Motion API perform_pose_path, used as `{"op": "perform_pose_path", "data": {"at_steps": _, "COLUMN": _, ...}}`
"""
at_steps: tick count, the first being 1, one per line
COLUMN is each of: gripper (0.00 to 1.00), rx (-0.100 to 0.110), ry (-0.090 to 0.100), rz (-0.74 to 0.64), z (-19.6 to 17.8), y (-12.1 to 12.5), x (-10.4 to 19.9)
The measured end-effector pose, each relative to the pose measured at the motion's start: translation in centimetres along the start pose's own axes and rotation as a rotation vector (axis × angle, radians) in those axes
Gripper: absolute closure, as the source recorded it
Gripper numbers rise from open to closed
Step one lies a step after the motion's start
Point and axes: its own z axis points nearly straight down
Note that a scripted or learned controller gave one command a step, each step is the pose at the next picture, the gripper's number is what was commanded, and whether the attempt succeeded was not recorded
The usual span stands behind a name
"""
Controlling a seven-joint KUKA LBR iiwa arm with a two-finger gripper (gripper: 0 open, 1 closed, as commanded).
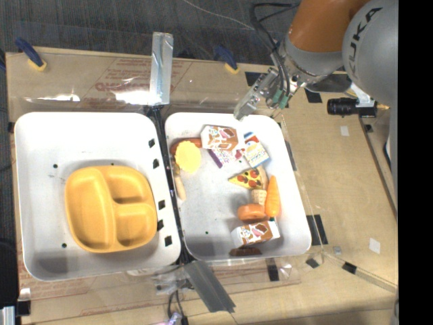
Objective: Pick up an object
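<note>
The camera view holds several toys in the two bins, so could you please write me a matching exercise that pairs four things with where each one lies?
Things:
1. yellow divided tray
2. pizza slice
3. yellow round toy
4. end effector

Places:
A. near the left wall of the right bin
B. above the far edge of the right bin
C. in the left bin
D. middle of the right bin, beside the carrot

Pairs: 1-C, 2-D, 3-A, 4-B
</note>
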Motion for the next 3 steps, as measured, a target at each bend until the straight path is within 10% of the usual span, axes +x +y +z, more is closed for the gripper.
{"op": "perform_pose_path", "data": {"at_steps": 2, "gripper": 1.00, "rx": 0.002, "ry": 0.001, "rz": 0.032, "z": -1.5, "y": -1.4, "x": -0.1}}
{"op": "perform_pose_path", "data": {"at_steps": 3, "gripper": 1.00, "rx": 0.001, "ry": 0.002, "rz": 0.002, "z": 0.1, "y": 1.8, "x": 0.0}}
